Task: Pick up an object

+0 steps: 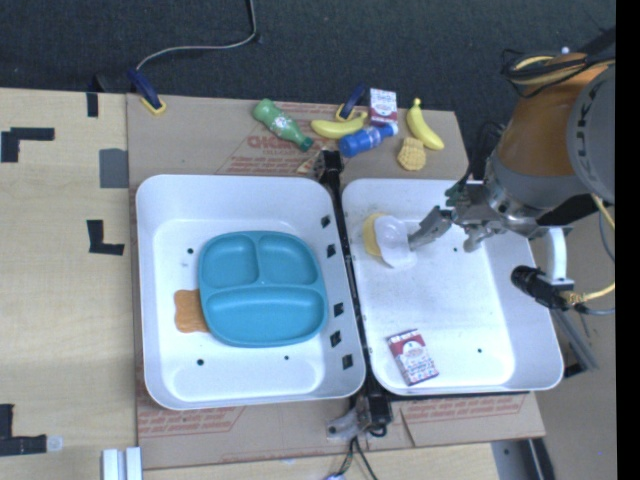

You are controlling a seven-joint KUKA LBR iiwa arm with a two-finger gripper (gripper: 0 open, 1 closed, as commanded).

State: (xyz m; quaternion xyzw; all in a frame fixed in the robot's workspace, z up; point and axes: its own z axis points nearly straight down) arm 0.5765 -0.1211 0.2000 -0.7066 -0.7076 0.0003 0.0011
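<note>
Over in the right bin [520, 368], the gripper [425, 232] reaches in low from the right, its dark metal fingers [432, 226] pointing left toward a small clear plastic cup [393, 243] lying on its side. The cup looks thin and glossy, and a pale yellow, rounded piece [370, 236] sits tight against its left side. The fingertips meet the cup's rim, but from this slant I cannot tell whether they are clenched on it or merely touching it.

Nearer the front of the same bin lies a flat red and white card packet [412, 356], rectangular, well apart from the cup.

The left bin [160, 208] holds a smooth blue plastic plate [262, 288] with three compartments; a flat orange piece [187, 311], perhaps a toy toast slice, pokes out from under its left edge.

Behind the bins, on the brown cardboard [260, 148] that covers the table, a cluster of toys rests: a green bottle [281, 124], two yellow bananas [424, 128], a blue bottle [362, 141] and a small red and white box [383, 103].
</note>
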